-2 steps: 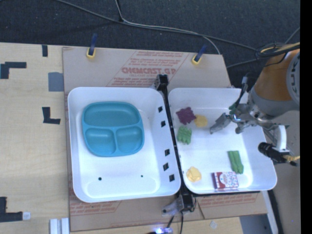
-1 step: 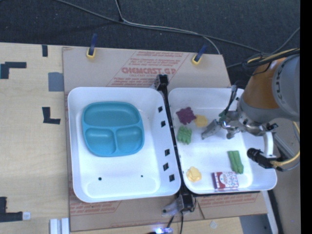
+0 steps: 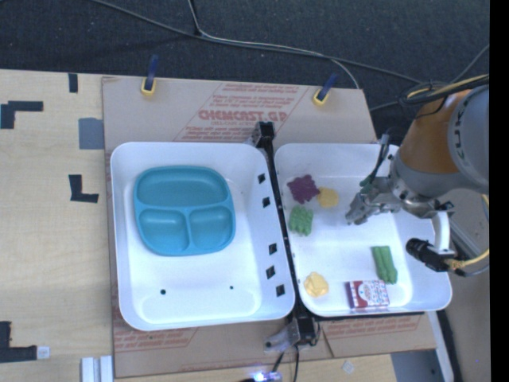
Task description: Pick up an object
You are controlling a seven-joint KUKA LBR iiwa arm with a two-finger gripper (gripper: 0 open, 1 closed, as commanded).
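The right bin (image 3: 342, 245) holds several small objects. A purple piece (image 3: 302, 187) lies beside a small yellow piece (image 3: 328, 197), with a green lumpy piece (image 3: 301, 220) just below them. Toward the front are a long green piece (image 3: 384, 263), a yellow piece (image 3: 316, 284) and a red-and-white carton (image 3: 367, 294). My gripper (image 3: 358, 212) hangs over the upper right part of this bin, just right of the small yellow piece. I see nothing held in it.
A blue divided plate (image 3: 184, 210) sits in the left bin (image 3: 127, 277). A black divider with clips (image 3: 273, 229) runs between the bins. The grey and orange arm (image 3: 437, 153) comes in over the right bin's far right corner. Cables (image 3: 238, 38) lie behind the bench.
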